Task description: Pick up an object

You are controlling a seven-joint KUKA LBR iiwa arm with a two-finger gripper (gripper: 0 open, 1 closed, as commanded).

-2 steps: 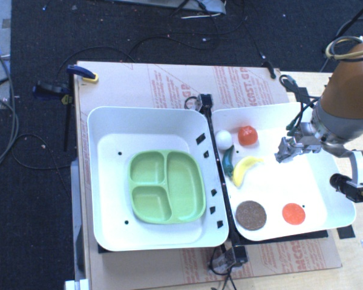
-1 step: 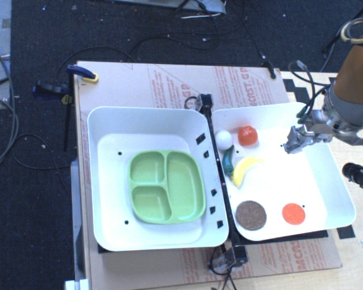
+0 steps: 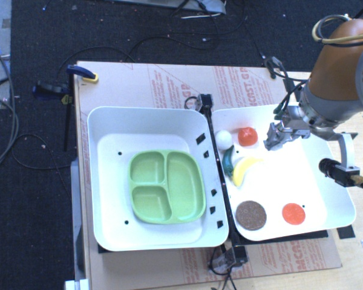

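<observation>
In the right bin (image 3: 327, 189) lie a red ball-like thing (image 3: 247, 136), a white ball (image 3: 223, 139), a teal piece (image 3: 228, 159), a yellow banana (image 3: 242, 168), a brown round disc (image 3: 251, 214) and an orange-red disc (image 3: 293, 213). My gripper (image 3: 276, 138) hangs over the bin's upper part, just right of the red thing and apart from it. Nothing shows between its fingers.
The left bin (image 3: 109, 132) holds a green divided plate (image 3: 167, 186). A black divider with clips (image 3: 213, 162) runs between the bins. Both sit on a cardboard sheet (image 3: 163, 83) with clamps at its far edge. Cables lie on the dark floor around.
</observation>
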